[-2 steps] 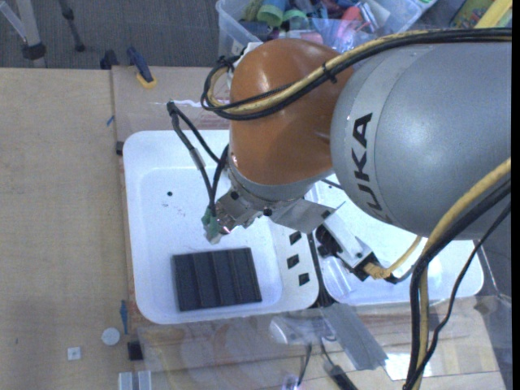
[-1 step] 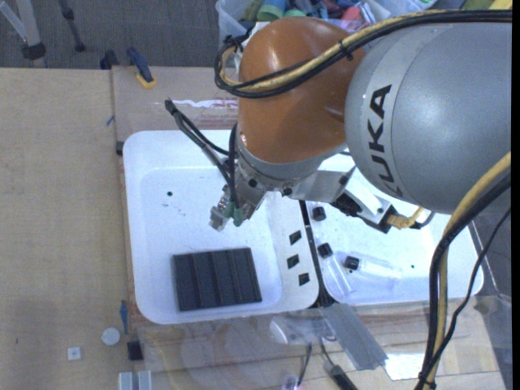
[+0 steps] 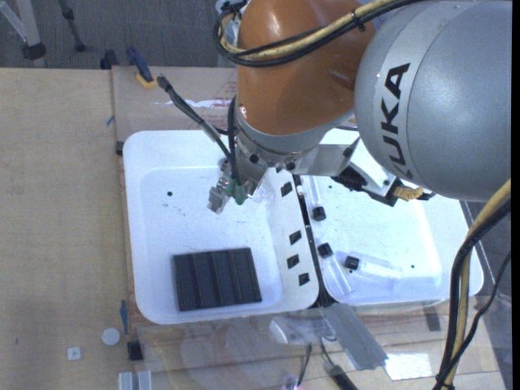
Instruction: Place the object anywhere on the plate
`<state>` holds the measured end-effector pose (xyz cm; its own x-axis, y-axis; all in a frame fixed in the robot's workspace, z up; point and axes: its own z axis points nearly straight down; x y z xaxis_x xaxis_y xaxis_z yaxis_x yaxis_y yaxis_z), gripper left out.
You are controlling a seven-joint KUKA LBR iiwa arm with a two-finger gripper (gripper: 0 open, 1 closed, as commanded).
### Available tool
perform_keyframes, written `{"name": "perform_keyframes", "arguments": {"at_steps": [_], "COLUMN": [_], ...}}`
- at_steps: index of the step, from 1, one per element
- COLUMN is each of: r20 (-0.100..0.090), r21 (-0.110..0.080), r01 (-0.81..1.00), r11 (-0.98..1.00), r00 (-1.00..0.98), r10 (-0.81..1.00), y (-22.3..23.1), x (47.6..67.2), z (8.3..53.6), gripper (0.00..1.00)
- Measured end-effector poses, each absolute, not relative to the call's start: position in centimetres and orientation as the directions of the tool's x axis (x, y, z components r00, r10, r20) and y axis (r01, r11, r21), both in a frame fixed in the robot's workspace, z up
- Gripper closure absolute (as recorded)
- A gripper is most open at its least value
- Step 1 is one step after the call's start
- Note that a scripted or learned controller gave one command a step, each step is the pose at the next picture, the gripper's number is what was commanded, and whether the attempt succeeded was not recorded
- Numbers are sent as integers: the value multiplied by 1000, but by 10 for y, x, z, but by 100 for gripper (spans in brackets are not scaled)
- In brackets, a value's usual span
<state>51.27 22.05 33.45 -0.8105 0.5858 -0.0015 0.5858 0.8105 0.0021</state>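
The plate [image 3: 216,279] is a dark ribbed rectangle lying flat in the front of the left bin [image 3: 150,218]. My gripper [image 3: 226,193] hangs over the middle of that bin, behind the plate and some way above the floor. A small green piece [image 3: 239,190] shows right at the gripper's tip; I cannot tell whether it is a held object or part of the tool. A clear, syringe-like object [image 3: 375,267] with a black end lies on the floor of the right bin [image 3: 422,234].
The arm's orange band [image 3: 292,55] and grey body [image 3: 439,80] hang over the back of both bins and hide much of the right one. Black clips [image 3: 302,254] line the divider between the bins. Small loose parts lie on the bench at the front left [image 3: 110,337].
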Motion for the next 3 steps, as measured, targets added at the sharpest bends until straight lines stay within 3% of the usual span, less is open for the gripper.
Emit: {"name": "perform_keyframes", "arguments": {"at_steps": [1, 2, 3], "r20": [2, 1, 3], "r21": [-2, -4, -2], "r01": [621, 798, 504], "r11": [784, 603, 864], "r00": [-784, -603, -864], "r10": [621, 798, 504], "y": [225, 223, 212], "x": [479, 479, 480], "z": [330, 302, 243], "gripper": [100, 100, 100]}}
